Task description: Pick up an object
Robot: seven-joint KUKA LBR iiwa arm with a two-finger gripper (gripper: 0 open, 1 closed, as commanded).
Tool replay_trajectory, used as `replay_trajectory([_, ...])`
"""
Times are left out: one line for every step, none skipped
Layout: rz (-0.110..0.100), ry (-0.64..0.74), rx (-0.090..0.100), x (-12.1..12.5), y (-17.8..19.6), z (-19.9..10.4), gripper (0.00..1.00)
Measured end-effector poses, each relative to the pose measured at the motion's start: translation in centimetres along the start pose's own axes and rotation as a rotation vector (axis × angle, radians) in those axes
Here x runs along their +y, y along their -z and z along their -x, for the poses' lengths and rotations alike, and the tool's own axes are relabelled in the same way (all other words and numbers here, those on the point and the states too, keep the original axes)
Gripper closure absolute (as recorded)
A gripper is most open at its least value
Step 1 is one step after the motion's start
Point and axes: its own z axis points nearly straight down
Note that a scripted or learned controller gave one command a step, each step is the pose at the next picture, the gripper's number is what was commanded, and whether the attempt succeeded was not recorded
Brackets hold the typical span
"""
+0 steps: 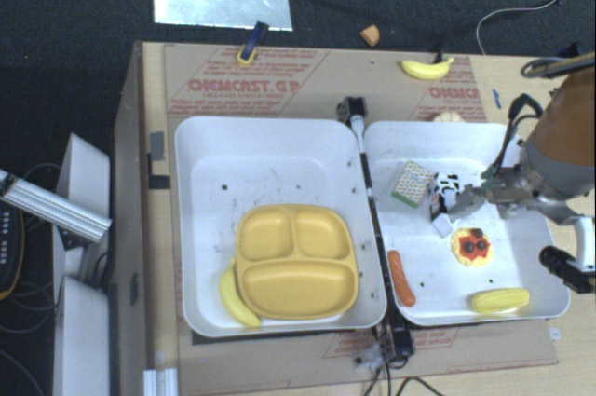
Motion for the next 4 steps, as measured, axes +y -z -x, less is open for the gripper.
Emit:
replay_trajectory([-0.002, -0.001, 0.001, -3.9, -9.2, 2.9, 0.00])
replay_trajectory([0.001, 0.002, 0.001, 5.1, -4.9, 0.4, 0.00])
replay_trajectory([-0.003, 0.000, 0.001, 0.2, -9.3, 2.2, 0.00])
replay_trajectory([0.001, 0.004, -0.001, 12.7, -8.8, 3.8, 0.00])
